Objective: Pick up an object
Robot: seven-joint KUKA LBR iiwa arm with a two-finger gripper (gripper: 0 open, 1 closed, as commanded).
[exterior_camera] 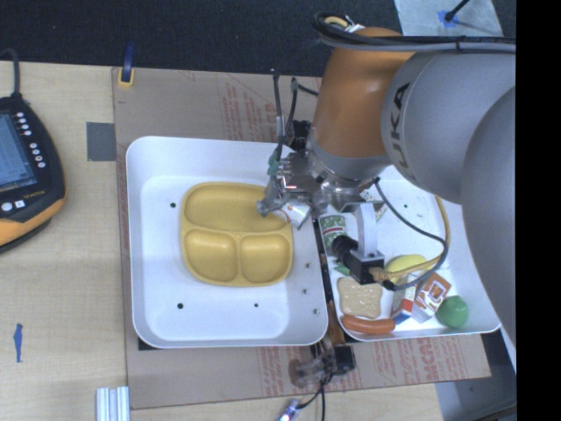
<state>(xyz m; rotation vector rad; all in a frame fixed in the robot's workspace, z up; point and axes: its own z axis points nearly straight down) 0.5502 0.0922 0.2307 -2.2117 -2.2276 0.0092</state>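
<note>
My gripper hangs low over the left bin, at the upper right rim of a yellow divided plate that lies in the middle of that bin. The view does not let me see anything held in it. The grey and orange arm covers much of the right bin. In the part of that bin that shows lie a green-labelled packet, a banana, a bread slice, a sausage, a small red and white carton and a green ball.
A teach pendant with an orange edge rests on the bench at the far left. Brown cardboard lies under both bins. White floor shows around the plate inside the left bin.
</note>
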